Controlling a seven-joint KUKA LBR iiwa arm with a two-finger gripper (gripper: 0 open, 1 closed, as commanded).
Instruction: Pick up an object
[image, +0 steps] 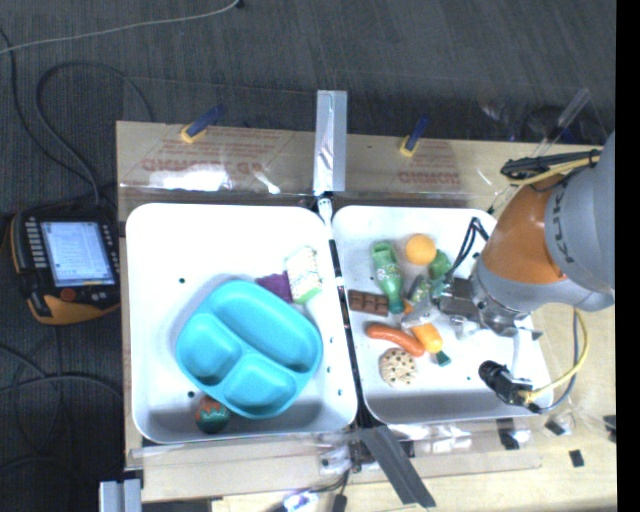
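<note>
The right bin (520, 395) holds a green bottle (386, 268), an orange ball (420, 248), a brown chocolate bar (366, 299), a long orange-red sausage shape (393, 336), a small carrot-like piece (430, 338) and a round cookie (398, 368). My gripper (437, 296) reaches in from the right and hangs low over the middle of this bin, just right of the bottle and right above the carrot-like piece. Its tip blends into the dark and green items beneath it, and nothing is clearly seen held.
The left bin (150, 300) carries a large blue compartment tray (250, 345), a purple piece (274, 287), a white and green carton (303, 274) and a red and green item (211, 412). A metal divider (343, 330) separates the bins. A pendant (65, 255) lies at left.
</note>
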